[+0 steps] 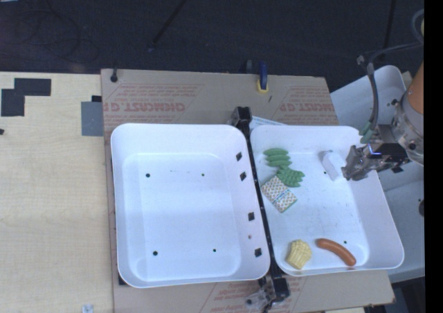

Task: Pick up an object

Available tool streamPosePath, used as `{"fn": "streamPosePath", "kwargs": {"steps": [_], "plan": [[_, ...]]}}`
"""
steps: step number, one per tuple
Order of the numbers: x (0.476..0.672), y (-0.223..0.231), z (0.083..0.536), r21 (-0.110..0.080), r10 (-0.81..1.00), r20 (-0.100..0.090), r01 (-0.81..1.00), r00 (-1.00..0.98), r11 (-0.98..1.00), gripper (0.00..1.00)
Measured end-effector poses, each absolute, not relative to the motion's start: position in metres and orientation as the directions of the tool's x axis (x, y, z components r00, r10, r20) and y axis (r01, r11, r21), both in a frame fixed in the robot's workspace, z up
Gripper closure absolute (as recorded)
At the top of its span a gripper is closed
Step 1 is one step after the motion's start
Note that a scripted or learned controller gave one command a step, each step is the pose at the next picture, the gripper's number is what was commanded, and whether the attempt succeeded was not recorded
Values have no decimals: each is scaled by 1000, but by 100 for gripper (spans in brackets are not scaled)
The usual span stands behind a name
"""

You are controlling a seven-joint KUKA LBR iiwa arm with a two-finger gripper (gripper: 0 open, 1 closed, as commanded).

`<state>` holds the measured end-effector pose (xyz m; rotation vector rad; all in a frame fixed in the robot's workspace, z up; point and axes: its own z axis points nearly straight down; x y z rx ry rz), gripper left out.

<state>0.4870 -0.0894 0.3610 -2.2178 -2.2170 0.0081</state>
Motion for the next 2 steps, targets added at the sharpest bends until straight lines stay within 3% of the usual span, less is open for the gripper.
{"fn": "streamPosePath", "kwargs": {"steps": [1,2], "plan": [[487,-90,370,-10,1000,1,1000,-1,1,100],[483,-16,392,1,1000,1,1000,-8,8,100]]}}
